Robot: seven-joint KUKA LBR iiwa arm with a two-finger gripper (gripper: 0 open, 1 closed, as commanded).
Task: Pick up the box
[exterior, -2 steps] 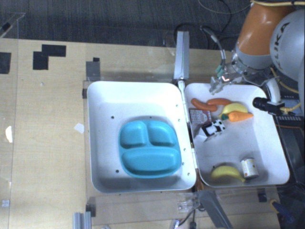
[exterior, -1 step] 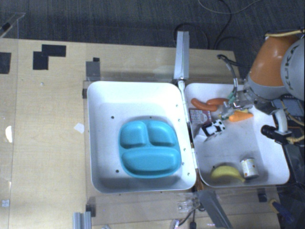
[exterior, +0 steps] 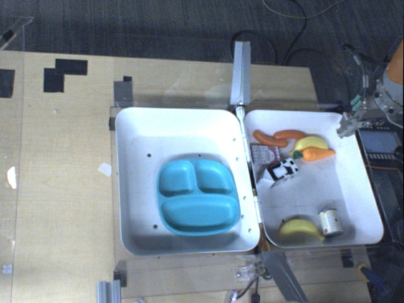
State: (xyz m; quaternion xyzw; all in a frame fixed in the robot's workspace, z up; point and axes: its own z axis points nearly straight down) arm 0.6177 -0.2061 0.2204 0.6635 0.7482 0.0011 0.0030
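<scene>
The box [exterior: 259, 154] is a flat grey and reddish pack. It lies in the right bin [exterior: 353, 188] against the bin's left wall, below a red sausage [exterior: 279, 137]. A small black-and-white object [exterior: 281, 169] rests partly on the box's lower right corner. My gripper [exterior: 348, 125] hovers at the right bin's upper right corner, over the rim and well to the right of the box. The grey arm with its orange band [exterior: 394, 74] comes in from the right edge. Nothing is visibly held by it.
In the right bin, a yellow fruit [exterior: 310, 144] and an orange carrot [exterior: 319, 154] lie right of the sausage. A banana [exterior: 299, 228] and a small can [exterior: 329, 223] sit near the front. The left bin [exterior: 136, 169] holds a blue divided plate [exterior: 197, 196].
</scene>
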